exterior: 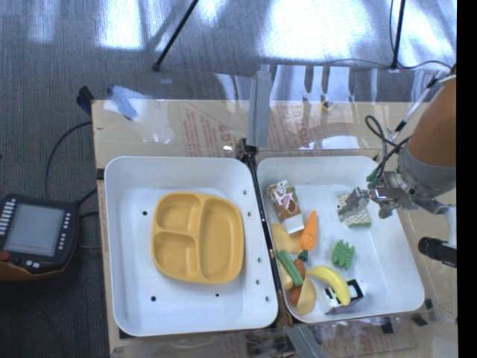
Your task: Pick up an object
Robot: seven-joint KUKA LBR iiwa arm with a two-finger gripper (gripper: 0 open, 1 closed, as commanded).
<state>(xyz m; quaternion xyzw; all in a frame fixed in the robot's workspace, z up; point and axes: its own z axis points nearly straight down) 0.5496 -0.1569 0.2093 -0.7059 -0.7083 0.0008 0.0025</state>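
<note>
Two shallow white bins side by side: left bin [127, 200] holding one yellow three-compartment plastic plate [197, 237]; right bin [387, 259] holding one small carton [285, 202], one orange carrot [309, 230], one yellow banana [331, 283], one green toy piece [343, 253], one pale sponge-like block [358, 216]. Two-finger gripper [356, 203] poised over that block; opening impossible to judge.

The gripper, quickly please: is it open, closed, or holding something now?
Gripper: over the right bin, above a pale sponge-like piece; open or closed cannot be told.
</note>
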